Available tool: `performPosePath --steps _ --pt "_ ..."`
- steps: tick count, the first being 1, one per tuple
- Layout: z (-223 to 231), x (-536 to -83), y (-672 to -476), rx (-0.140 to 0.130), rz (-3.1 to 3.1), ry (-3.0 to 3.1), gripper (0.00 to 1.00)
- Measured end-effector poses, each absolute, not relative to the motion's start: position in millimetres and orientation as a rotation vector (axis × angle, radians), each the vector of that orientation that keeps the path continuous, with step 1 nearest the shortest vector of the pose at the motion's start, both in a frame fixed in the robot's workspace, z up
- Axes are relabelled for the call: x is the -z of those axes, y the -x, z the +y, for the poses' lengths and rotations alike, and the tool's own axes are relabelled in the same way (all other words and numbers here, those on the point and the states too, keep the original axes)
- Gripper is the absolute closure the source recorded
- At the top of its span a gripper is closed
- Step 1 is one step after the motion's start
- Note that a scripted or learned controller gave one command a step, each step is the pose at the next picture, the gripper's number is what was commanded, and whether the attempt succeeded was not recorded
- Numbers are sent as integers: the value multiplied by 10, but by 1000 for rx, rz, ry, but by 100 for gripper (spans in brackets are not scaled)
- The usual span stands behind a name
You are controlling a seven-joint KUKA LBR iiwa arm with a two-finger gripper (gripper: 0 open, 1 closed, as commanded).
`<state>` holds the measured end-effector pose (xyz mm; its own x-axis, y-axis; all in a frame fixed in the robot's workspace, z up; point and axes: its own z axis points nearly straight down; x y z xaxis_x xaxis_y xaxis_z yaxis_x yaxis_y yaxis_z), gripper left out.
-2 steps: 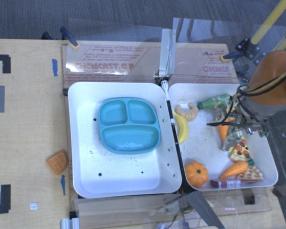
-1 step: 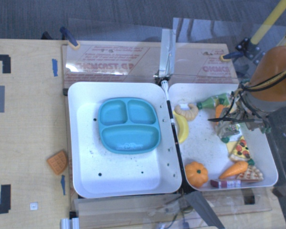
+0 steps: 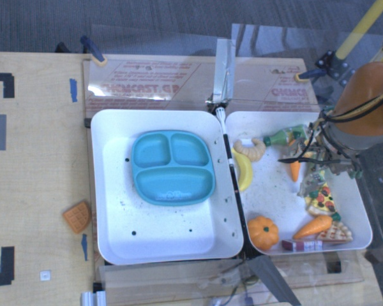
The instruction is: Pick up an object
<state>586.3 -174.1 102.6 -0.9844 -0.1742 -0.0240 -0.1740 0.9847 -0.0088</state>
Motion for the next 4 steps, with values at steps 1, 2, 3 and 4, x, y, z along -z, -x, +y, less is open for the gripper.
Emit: performPosePath --steps 1,2,3,4 --pt "-1599 -885 -6156 2 3126 159 0" --pt "-1593 -1036 -6201 8 3110 161 100" --pt "-1223 -1991 -6386 1 3124 -80 100" --pt "-1524 -907 -5896 3 3125 180 100"
